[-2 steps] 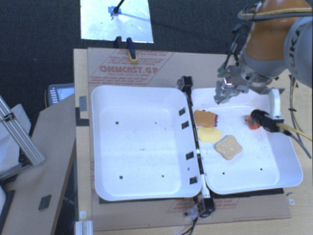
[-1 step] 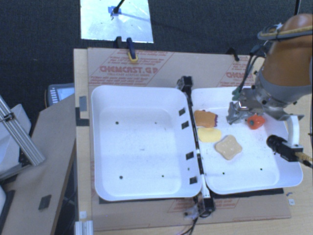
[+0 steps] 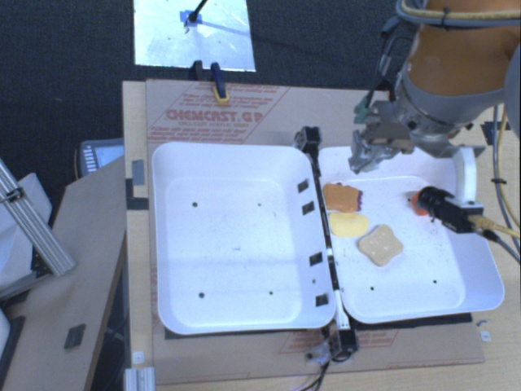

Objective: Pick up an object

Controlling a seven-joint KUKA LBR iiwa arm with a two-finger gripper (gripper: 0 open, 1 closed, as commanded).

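Your tool (image 3: 368,158) hung over the far edge of the right bin (image 3: 456,300), near the corner closest to the divide between the two bins. It sat below the grey wrist and the orange band of the arm (image 3: 460,31), which came in from the right. From this slanted view I could not tell whether it was open or closed, and nothing showed in its grasp.

Your candidates for picking all lay in the right bin, on its left half. An orange piece with a dark purple edge (image 3: 342,197) sat nearest the tool, just below and a little left of it. A pale yellow flat piece (image 3: 348,225) lay right beside that, toward the near side, and the two looked to touch or nearly so. A tan, toast-like square (image 3: 380,245) rested just to the near right of the yellow one. A small red-orange object (image 3: 418,203) lay well apart from these, further right, partly hidden by a black fitting (image 3: 446,208) with cables.

The left bin (image 3: 236,243) sat beside it on the cardboard-covered bench (image 3: 244,112).
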